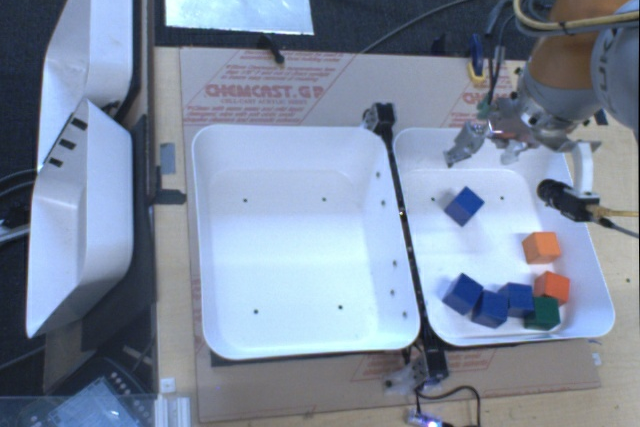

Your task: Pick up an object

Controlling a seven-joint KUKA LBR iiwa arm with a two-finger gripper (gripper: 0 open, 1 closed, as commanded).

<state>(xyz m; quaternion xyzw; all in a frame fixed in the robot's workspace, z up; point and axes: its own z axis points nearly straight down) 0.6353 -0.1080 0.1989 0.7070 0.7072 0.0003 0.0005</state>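
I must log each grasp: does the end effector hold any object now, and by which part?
Nothing is held: the end effector hovers with open fingers above the right white bin.

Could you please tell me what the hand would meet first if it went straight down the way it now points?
Most likely the bare white floor of the right-hand bin near its far wall. The hand hangs above that spot; the lone blue cube lies nearer the camera, apparently off that line, though depth is unclear.
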